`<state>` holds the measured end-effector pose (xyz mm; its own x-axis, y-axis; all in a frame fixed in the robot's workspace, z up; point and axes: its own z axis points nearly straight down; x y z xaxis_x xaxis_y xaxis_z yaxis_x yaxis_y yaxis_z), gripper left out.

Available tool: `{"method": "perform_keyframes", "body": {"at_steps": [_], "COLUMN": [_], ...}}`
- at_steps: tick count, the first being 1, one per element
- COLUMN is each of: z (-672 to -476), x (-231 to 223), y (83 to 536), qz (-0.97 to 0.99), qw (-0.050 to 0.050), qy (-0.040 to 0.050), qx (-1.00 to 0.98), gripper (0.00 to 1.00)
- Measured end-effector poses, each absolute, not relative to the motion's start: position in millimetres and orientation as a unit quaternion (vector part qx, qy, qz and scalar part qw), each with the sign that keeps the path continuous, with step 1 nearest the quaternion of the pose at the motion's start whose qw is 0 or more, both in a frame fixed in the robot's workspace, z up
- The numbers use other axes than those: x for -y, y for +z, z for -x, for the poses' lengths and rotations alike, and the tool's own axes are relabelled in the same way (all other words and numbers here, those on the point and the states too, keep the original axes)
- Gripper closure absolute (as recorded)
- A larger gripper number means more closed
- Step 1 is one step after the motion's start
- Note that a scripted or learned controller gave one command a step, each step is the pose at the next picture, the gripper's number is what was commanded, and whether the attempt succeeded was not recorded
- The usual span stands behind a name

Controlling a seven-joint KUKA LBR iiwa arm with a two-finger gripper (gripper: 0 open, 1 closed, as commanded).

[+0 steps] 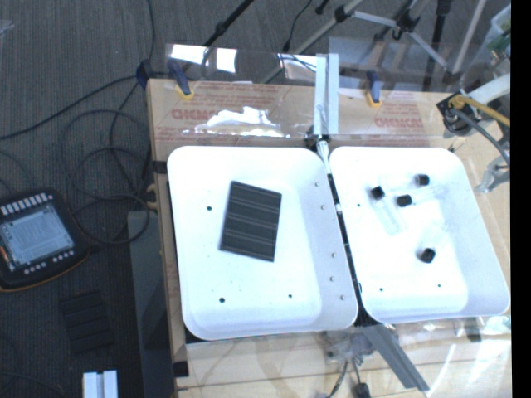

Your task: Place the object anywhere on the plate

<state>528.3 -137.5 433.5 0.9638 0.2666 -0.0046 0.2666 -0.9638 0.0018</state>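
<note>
Dark ribbed plate [250, 220] lies flat in left bin [197, 293], slightly rotated, roughly centred, with bare white floor on all four sides and its edges well off the bin walls. The object [404, 200] sits in right bin [469, 293]: small black pieces in the upper middle, possibly joined by something clear, hard to tell. One more black piece [427, 255] lies apart, lower down. The bins touch along their inner rims on the table [249, 110].

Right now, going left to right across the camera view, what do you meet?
Handheld control pad on the floor → dark ribbed plate in the left bin → small black pieces in the right bin.
</note>
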Motion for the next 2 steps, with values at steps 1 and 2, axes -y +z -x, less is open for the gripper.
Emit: {"method": "perform_keyframes", "body": {"at_steps": [1,2], "z": [-528.3,-528.3], "x": [137.5,137.5], "y": [433.5,433.5], "qz": [-0.991,-0.991], "qw": [0.001,0.001], "qy": [-0.0021,-0.0021], "qx": [-0.135,-0.135], "gripper": [0.00,0.00]}}
